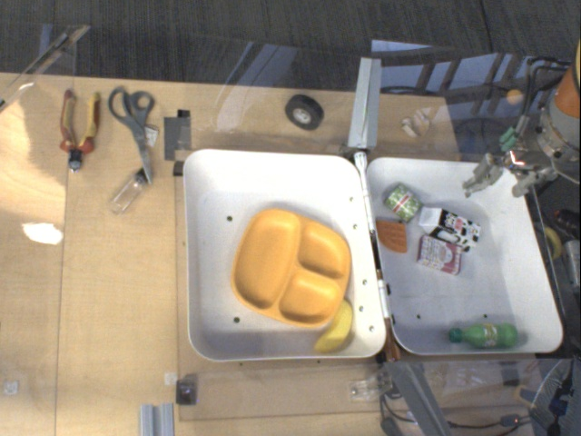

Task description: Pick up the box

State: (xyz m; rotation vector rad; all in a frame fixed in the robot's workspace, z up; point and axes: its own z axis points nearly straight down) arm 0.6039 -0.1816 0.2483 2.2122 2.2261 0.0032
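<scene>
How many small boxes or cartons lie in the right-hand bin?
2, side by side mid-bin: a white box with dark print and a pink carton just below it. They look to be touching. None seems hidden.

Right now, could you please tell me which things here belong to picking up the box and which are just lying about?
For the job:
- pink box, right bin
- black-and-white box beside it
- tool, over that bin's upper right

Lying about:
- yellow tray and banana, left bin
- green can
- green bottle
- scissors, pliers, tape roll on the bench
</scene>
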